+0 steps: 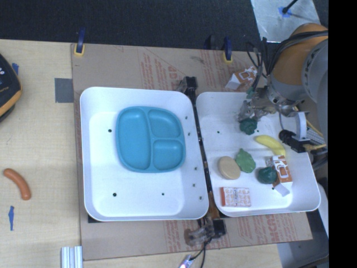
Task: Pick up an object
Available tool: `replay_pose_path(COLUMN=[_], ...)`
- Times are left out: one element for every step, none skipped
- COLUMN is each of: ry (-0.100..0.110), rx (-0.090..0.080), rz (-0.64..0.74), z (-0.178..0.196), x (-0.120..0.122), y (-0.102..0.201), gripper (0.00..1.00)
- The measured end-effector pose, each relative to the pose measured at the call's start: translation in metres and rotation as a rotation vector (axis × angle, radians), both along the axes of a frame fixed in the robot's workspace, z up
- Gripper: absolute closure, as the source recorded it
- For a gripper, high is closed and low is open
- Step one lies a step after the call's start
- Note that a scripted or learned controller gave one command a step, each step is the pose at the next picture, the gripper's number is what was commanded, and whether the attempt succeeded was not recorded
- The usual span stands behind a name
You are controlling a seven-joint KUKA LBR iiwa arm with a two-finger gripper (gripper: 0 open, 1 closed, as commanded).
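Observation:
My gripper [249, 113] hangs low over the far part of the right bin [215, 111], directly above a small dark green object [248, 127] and very close to it; whether they touch is unclear. Nearer in the same bin lie a yellow banana [270, 144], a light green piece [244, 161], a tan round biscuit [228, 168], a dark teal lump [266, 175], a small orange-and-white carton [282, 170] and a red-and-white packet [235, 196].
The left bin [97, 149] holds a blue divided plate [150, 138]. An orange sausage [18, 183] lies on the bench at far left, a yellow-black device [6, 87] above it. A small packet [243, 78] sits behind the right bin.

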State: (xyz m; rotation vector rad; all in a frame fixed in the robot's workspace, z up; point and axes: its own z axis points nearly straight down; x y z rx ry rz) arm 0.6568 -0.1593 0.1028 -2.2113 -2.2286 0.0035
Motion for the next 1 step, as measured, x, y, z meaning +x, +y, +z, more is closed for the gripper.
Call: replay_pose_path(ry=[-0.002], rx=[0.0], rz=[-0.003], z=[0.0459], x=[0.0001], y=[0.0664], gripper=[1.0])
